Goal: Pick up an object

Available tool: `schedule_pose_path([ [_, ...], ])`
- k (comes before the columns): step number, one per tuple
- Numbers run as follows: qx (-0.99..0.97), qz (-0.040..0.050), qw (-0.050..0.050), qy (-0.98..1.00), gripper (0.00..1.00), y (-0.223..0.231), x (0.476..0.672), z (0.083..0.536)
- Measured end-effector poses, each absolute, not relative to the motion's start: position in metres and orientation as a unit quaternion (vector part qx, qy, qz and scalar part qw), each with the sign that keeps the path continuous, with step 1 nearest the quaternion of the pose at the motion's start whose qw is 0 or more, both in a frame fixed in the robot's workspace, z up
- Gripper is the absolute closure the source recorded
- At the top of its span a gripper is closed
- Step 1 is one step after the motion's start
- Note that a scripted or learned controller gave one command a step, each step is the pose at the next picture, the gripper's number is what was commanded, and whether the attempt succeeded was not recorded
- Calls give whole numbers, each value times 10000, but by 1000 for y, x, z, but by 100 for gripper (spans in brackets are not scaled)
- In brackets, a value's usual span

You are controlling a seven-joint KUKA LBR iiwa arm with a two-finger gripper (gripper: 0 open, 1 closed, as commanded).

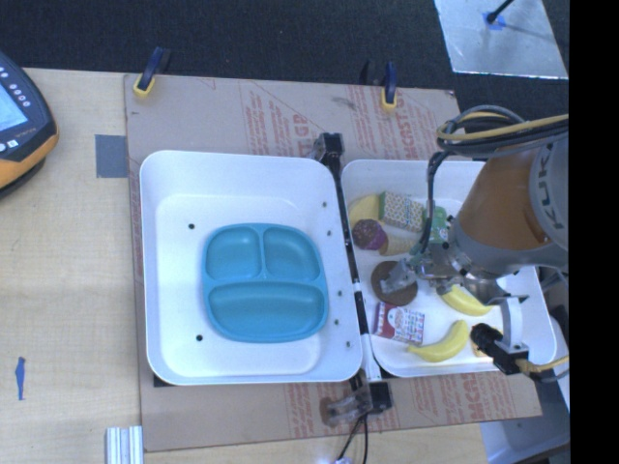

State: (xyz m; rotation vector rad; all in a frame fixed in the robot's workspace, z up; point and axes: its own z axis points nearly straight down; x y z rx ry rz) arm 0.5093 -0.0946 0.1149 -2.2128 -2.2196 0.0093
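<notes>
The arm (503, 211) hides much of the right bin (387, 356); a brown round item (392, 280), perhaps a lid, is indistinct.

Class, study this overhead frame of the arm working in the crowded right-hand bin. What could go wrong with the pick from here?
1. Items crowd the right bin: the brown round object, purple object and red-and-white packet lie close together, so the gripper may nudge or grab a neighbour.
2. The two bananas are curved and may slip.
3. The arm hides part of the bin, so contact there would go unseen.
</notes>
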Motion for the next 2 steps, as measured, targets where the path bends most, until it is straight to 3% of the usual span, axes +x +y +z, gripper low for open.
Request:
schedule_pose_path([
  [1,-7049,-2,-6,-7093,0,-95,577,91],
  [2,-7064,139,140,-7075,0,-99,650,87],
])
